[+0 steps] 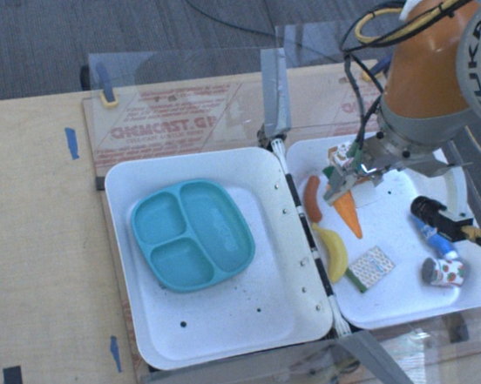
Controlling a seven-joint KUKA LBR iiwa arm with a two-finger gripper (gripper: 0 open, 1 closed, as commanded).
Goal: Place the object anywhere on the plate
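The grey arm (436, 73) reaches in from the right, its gripper (344, 180) lowered

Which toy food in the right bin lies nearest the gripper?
The orange carrot, right beneath the gripper. The red sausage and yellow banana lie further left, by the bin's edge.

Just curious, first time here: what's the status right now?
Gripper over right bin, above carrot. Plate bare, left bin. Sausage, banana close by.

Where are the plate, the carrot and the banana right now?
plate (228, 228): camera view, on the floor of its large right compartment.
carrot (348, 214): camera view, mid-length of its orange body.
banana (335, 251): camera view, middle of its yellow curve.
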